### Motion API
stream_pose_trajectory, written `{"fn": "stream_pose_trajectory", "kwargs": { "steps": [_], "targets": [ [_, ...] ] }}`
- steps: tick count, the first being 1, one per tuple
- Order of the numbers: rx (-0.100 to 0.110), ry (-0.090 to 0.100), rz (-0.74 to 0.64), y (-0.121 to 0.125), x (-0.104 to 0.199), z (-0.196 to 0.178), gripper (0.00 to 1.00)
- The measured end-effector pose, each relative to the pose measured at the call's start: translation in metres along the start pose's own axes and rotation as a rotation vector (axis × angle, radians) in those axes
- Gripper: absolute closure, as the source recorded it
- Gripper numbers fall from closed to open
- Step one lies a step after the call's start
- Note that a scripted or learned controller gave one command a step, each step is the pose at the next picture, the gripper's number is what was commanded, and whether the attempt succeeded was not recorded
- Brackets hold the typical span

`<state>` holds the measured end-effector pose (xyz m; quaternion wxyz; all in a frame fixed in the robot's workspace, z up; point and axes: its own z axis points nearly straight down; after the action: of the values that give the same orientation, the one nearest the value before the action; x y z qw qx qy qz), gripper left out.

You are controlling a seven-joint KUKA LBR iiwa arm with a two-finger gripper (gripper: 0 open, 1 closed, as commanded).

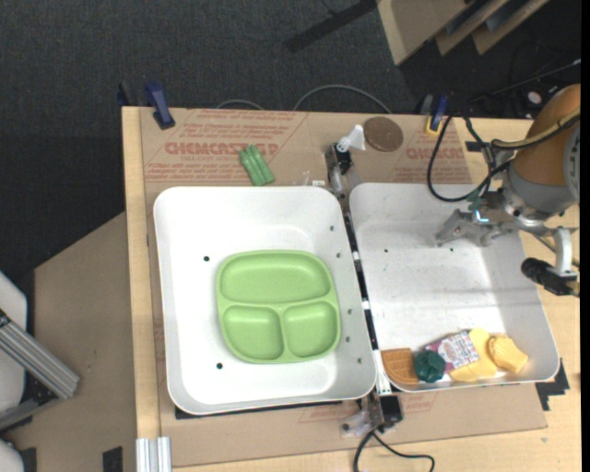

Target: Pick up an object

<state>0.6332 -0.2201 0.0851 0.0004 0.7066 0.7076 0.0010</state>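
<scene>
Bench bins (184, 277) — green tray (277, 306) left, toys (456, 358) right

The desk (138, 277) is pale wood, its top covered with printed brown cardboard (221, 143). Dark carpet (64, 111) lies beyond and left of the desk. Past the desk's far right corner stand light wooden boards (452, 28).

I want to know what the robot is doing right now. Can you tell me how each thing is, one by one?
pincer: over the right bin, nothing seen between its fingers
green tray: lying flat in the left bin, right way up
left bin: holds the green tray
right bin: toys piled in its near corner
toy pile: bunched together, touching, against the bin's front wall
</scene>
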Motion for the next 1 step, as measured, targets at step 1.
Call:
{"fn": "stream_pose_trajectory", "kwargs": {
  "steps": [1],
  "targets": [
    [-0.004, -0.001, -0.001, 0.0004, 0.0008, -0.0111, 1.0]
  ]
}}
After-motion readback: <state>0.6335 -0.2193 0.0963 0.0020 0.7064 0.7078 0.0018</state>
